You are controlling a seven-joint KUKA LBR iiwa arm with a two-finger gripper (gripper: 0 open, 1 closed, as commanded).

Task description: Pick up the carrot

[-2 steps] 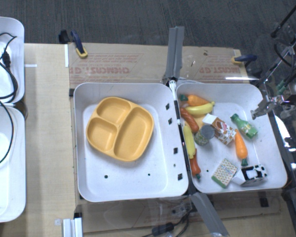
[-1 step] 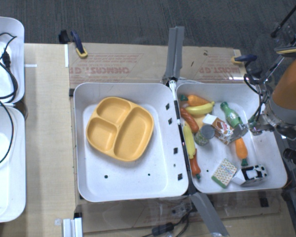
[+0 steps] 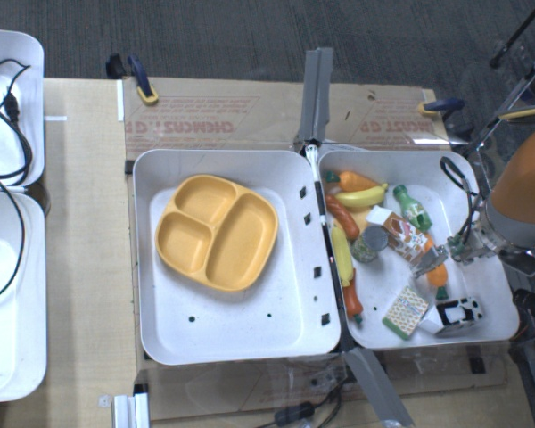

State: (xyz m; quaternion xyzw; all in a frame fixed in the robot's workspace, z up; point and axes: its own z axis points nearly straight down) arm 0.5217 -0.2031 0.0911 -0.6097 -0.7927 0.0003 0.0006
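1. Approach step in hand, by the look of it: gripper low in the right bin, nothing visibly grasped.
2. Finger state impossible to tell from this slant.
3. Carrot well apart from the gripper, up-left near the far corner, just beside a banana.
4. Next move probably calls for lifting clear, crossing over the green bottle, then descending onto the carrot's body.
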